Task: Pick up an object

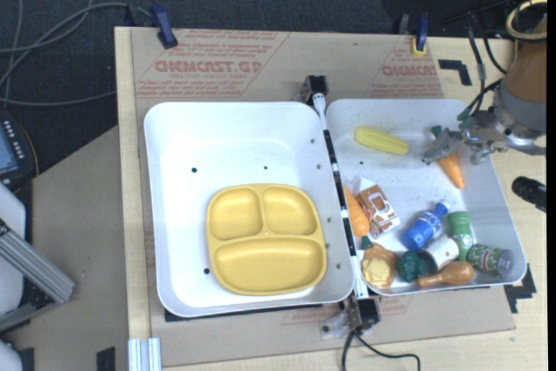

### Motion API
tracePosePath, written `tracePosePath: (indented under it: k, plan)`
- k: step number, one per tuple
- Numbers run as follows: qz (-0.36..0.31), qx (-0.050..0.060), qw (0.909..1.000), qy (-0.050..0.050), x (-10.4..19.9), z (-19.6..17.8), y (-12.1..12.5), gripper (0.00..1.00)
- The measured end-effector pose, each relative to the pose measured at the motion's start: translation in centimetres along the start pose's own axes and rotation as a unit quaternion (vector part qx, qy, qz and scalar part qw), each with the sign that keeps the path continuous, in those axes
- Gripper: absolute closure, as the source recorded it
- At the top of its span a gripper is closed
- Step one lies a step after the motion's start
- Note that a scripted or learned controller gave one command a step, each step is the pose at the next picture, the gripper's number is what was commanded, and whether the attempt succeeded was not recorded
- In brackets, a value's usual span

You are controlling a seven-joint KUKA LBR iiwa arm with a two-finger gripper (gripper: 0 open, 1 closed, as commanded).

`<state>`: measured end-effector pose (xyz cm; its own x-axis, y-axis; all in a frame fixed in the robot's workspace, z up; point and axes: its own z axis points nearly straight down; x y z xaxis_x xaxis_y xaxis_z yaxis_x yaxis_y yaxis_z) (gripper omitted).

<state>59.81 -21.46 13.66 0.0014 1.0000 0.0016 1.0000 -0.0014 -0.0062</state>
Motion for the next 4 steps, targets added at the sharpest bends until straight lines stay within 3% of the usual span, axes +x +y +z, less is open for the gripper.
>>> tracePosePath:
  k: [1,2,3,4]
  plan:
    - [-0.003,-0.004,1.0000,0.002,0.2,5.4,3.9,0.00]
    - [-0.003,-0.005,1.0000,-0.001,0.1,4.1,3.9,1.00]
    - [-0.004,-0.005,1.0000,0.000,6.2,0.6,4.3,1.00]
    - [-0.004,-0.001,1.0000,0.001,13.6,-5.1,-3.1,1.00]
